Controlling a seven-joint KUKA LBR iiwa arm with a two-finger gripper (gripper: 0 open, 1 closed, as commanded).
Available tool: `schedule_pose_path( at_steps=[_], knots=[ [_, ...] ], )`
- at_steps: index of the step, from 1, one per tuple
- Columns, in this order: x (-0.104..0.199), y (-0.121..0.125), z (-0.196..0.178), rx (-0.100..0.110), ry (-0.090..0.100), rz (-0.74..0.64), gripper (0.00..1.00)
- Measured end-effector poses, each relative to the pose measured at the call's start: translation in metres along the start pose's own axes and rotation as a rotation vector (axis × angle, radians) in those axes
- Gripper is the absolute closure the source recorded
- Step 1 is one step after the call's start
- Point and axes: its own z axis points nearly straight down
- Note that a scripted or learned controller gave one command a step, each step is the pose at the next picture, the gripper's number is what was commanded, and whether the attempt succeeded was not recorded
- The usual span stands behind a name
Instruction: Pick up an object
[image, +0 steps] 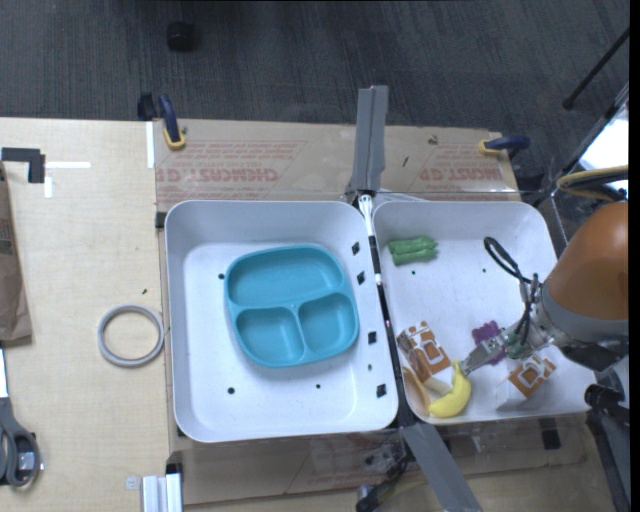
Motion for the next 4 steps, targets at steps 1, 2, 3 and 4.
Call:
schedule_pose_path(
  at_steps=[1, 2, 3, 4],
  knots=[
    [0.053, 0.029, 0.000, 0.000, 0.001, -0.260, 0.00],
    [0.029, 0.095, 0.000, 0.001, 0.001, -0.109, 0.00],
    [0.004, 0.146, 0.001, 0.001, 0.000, -0.137, 0.00],
    [-0.014, 0.185, 0.005, 0.018, 0.007, -0.073, 0.00]
  ],
)
